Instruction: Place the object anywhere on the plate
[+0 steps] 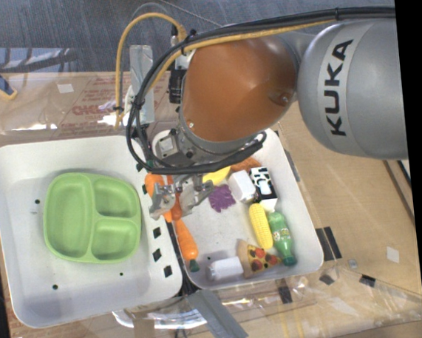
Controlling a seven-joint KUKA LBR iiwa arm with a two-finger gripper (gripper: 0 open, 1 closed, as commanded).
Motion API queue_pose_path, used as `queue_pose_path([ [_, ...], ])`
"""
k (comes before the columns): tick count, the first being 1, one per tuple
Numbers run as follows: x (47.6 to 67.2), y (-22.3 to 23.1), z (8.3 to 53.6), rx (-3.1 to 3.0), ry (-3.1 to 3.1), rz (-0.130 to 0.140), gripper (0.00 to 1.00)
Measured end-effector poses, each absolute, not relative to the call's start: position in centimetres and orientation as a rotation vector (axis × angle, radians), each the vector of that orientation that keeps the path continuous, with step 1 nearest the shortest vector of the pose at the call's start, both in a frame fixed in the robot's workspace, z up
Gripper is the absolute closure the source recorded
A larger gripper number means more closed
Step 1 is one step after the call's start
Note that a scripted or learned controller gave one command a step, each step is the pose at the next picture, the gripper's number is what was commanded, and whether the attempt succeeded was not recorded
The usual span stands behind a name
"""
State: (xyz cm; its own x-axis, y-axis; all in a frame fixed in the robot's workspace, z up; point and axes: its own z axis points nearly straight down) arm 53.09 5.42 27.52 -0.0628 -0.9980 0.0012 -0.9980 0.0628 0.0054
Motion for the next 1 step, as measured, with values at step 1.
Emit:
queue_pose_path([
  [1, 53.09, 5.44, 27.55, 2.148, -2.286, -0.005, 0.00],
])
